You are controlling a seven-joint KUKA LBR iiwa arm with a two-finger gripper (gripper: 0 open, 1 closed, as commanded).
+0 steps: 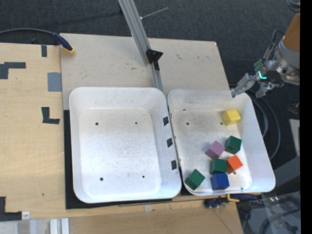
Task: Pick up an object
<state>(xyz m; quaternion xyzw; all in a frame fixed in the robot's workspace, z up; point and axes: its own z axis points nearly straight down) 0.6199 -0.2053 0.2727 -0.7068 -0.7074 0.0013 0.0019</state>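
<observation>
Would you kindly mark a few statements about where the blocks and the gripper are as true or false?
1. The blocks all lie in the right bin. True.
2. The yellow block touches the purple block. False: it lies apart, nearer the bin's far edge.
3. The gripper grasps a block. False: it is above the right bin's far right corner, with nothing between its fingers.
4. The blue block lies beside the orange block. True.

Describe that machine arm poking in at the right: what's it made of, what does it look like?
Its gripper is a cluster of grey and silvery metal parts with a small teal-green light glowing in the middle. Above it sits a pale grey wrist, then an orange band around the arm. Dark cables loop nearby.
</observation>
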